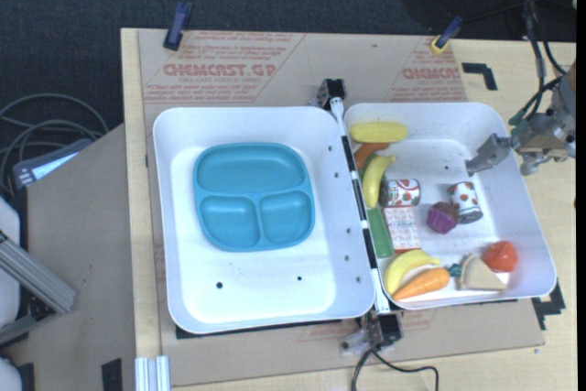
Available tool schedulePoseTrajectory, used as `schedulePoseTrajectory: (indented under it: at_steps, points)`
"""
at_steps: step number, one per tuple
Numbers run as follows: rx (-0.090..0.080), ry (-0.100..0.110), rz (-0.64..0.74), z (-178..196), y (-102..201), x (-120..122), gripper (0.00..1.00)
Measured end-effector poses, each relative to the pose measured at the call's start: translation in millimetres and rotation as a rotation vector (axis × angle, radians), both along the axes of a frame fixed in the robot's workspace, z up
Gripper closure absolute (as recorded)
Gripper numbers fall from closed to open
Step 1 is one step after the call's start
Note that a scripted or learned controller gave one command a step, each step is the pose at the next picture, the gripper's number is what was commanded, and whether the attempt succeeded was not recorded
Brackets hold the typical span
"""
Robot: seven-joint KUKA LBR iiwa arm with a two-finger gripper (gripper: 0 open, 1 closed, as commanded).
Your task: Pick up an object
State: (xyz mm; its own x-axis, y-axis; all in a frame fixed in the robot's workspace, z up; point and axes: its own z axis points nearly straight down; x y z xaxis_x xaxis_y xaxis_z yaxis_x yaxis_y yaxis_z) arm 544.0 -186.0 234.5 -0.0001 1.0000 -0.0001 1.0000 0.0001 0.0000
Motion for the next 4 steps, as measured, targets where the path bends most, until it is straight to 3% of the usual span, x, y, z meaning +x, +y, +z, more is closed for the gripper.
schedulePoseTrajectory:
  at_steps: [1,2,3,4]
  points:
    - [0.001,0.002,0.0,-76,-9,30,0.0]
    - [0.001,0.002,-0.001,-151,-8,4,0.0]
    - [0.001,0.002,-0.001,-150,7,-49,0.0]
    - [0.0,-0.001,-0.001,-140,7,-49,1.0]
